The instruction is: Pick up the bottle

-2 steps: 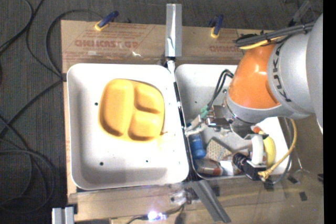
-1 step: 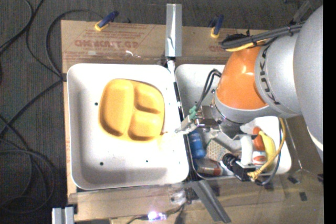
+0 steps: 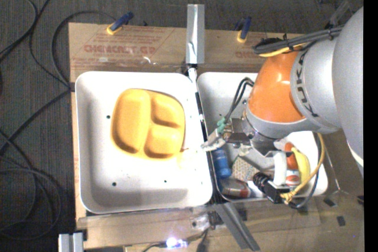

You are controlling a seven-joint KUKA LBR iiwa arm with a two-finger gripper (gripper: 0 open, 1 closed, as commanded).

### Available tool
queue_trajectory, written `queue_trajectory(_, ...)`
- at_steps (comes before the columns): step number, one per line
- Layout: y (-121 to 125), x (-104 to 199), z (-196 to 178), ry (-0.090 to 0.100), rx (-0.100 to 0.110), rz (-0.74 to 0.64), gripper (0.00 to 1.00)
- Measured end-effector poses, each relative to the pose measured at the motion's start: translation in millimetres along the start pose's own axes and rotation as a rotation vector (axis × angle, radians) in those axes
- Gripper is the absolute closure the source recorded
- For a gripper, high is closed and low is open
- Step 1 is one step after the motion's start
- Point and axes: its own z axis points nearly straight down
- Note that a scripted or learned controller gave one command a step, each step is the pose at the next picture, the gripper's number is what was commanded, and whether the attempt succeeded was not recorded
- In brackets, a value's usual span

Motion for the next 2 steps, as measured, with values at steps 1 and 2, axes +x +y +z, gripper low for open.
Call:
queue_trajectory(1, -1.0, 13.9, 0.1, 0.000, 0.000, 0.008, 0.00)
queue_trajectory(2, 14.2, -34.4, 0.1, -0.002, 0.001, 0.062, 0.00)
